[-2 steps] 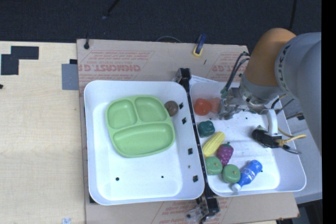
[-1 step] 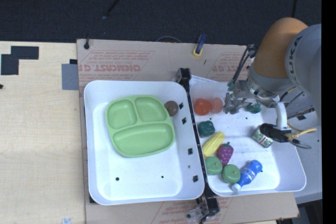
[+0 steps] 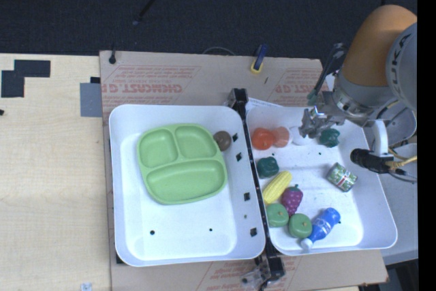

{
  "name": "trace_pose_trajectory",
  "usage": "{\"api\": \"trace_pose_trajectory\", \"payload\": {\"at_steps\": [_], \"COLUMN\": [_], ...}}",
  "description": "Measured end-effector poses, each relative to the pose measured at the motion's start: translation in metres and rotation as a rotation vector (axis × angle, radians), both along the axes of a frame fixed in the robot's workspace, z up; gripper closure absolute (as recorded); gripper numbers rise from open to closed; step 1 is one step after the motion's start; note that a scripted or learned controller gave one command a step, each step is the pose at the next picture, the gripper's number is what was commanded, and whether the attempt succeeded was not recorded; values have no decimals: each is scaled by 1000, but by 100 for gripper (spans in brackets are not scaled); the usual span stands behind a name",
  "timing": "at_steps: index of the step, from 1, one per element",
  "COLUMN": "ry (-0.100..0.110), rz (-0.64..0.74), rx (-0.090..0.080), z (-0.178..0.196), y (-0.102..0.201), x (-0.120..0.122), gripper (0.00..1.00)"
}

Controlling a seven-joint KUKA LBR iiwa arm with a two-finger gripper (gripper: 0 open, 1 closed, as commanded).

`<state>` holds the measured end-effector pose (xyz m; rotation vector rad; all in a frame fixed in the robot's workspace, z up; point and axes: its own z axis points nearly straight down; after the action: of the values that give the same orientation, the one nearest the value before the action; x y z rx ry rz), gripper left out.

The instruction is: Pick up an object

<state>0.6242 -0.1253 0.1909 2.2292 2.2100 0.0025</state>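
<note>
From my end the blue bottle [image 3: 323, 225] lies at the near edge of the right bin [image 3: 379, 215], just right of two green round things. Further back there's a yellow corn [image 3: 277, 186], purple grapes [image 3: 292, 199] and a small can [image 3: 341, 176]. At the far end the gripper [image 3: 314, 125] hangs beside a dark green piece [image 3: 330, 138]; can't tell whether it's gripping or not

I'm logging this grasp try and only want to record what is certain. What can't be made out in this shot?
- Gripper: small and dark in the camera view, so whether it holds anything is unclear.
- Dark green object: partly covered by the gripper and wrist; shape and contact unclear.
- Small can: label too small to read.
- Brown object beside the green tray: too small to identify.
</note>
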Motion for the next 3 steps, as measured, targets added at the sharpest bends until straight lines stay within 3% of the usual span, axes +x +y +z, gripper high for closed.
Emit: {"api": "trace_pose_trajectory", "payload": {"at_steps": [1,3], "ry": [1,8], "rz": [5,11], "rx": [1,3], "z": [39,41], "y": [-1,80], "x": [0,-69], "gripper": [100,100]}}
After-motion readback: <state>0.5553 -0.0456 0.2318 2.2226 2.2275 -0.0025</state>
